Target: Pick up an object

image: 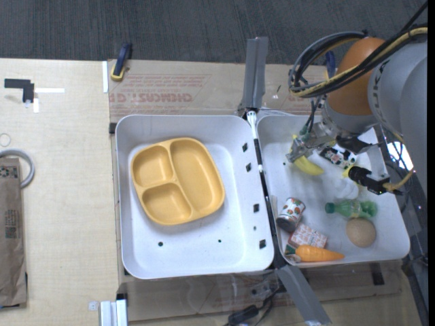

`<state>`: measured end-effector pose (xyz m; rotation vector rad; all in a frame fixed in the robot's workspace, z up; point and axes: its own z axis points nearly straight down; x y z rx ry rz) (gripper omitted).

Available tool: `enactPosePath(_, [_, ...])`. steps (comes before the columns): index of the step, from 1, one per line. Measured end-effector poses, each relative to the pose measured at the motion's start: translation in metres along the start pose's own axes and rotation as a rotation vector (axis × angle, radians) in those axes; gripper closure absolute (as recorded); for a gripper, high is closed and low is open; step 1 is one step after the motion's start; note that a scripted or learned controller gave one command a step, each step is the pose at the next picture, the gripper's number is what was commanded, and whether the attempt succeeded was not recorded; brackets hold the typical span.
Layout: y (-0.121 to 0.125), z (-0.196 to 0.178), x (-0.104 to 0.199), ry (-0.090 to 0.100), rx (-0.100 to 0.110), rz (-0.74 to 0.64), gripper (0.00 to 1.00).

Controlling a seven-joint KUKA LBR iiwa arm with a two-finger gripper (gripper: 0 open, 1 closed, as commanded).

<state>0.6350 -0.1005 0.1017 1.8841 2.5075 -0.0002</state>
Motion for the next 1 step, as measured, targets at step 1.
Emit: enactPosePath(1, [-0.0372, -0.0902, 0.0376, 0.003, 0.003, -0.225, 1.0])
